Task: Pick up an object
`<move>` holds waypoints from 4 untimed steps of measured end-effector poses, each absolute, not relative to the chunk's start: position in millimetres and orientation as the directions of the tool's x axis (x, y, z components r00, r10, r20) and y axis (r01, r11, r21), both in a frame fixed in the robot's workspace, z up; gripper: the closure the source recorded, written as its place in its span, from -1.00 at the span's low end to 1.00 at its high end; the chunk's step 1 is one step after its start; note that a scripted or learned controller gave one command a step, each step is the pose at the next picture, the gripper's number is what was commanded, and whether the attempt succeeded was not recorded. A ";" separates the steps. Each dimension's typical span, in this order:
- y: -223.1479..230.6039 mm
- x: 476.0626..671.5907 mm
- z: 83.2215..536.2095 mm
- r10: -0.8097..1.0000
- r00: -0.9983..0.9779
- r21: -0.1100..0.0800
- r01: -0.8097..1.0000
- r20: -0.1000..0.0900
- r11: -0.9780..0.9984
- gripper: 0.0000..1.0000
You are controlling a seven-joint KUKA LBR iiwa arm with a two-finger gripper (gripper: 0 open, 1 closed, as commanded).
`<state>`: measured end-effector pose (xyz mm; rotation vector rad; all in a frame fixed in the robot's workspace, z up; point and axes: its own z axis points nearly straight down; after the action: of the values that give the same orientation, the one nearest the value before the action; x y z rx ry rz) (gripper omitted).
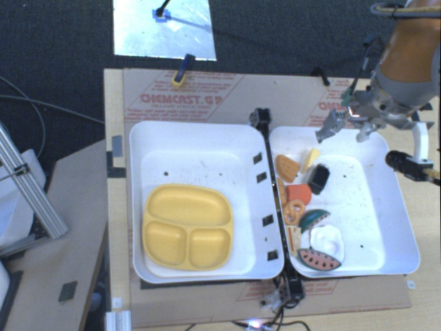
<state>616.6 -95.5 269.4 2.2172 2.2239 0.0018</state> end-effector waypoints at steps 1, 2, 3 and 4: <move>-112.6 537.2 127.7 1.000 0.003 -0.017 1.000 0.003 -0.003 -1.00; -80.3 556.4 100.7 1.000 -0.006 -0.001 1.000 0.002 0.006 -1.00; -82.4 556.8 113.1 1.000 -0.004 0.002 1.000 0.001 0.004 1.00; -82.4 556.7 112.6 1.000 -0.003 0.002 1.000 0.001 0.003 -1.00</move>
<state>556.7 -82.4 112.6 2.2170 2.2246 0.0029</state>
